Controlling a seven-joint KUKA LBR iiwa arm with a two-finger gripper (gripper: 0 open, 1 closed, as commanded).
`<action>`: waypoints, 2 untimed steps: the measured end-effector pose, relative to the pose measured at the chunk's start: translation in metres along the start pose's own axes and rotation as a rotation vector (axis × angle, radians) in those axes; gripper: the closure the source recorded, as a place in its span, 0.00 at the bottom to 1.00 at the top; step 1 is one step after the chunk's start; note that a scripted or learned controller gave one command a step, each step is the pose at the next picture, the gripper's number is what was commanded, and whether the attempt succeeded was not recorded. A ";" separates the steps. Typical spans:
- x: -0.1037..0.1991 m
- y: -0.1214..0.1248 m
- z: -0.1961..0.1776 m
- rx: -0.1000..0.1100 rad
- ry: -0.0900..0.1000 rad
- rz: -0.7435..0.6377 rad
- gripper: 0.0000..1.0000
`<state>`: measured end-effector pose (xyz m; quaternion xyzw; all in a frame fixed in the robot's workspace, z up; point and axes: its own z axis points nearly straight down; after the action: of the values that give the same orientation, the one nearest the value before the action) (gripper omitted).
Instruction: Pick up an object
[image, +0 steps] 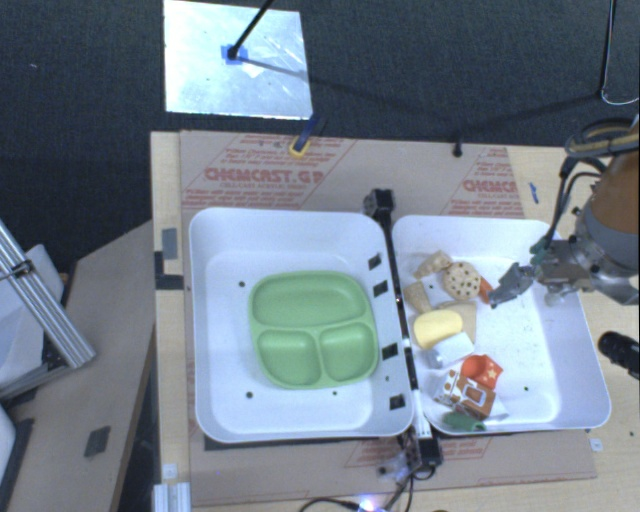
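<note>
Arm: grey, orange band above the wrist; enters from the right edge, over the right bin (575, 385)
Gripper (508, 285): dark fingers point left, low over the upper middle of the right bin; tips just right of the cookie; jaw state: cannot tell, too small and dark; nothing visibly between them
Right bin contents: clustered along its left side
Cookie (461, 280): round, tan, dark specks; a small orange-red piece (485, 291) touches its right side
Tan pieces (432, 266): above and left of the cookie; another below, by the divider
Yellow block (438, 326): rounded, mid-left; a white block (452, 347) touches it below
Orange-and-white toy (474, 384): lower left; a green scrap (462, 422) at the bin's near wall
Left bin (215, 300): holds a green three-compartment tray (310, 328), centred
Bench: cardboard sheet (260, 170) with red lettering under both bins
</note>
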<state>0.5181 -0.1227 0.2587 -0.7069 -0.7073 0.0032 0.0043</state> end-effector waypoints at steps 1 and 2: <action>0.000 0.002 -0.006 -0.013 -0.002 -0.002 0.00; 0.009 0.005 0.041 -0.009 -0.001 -0.001 0.00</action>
<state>0.5225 -0.1134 0.2176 -0.7064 -0.7078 0.0004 0.0010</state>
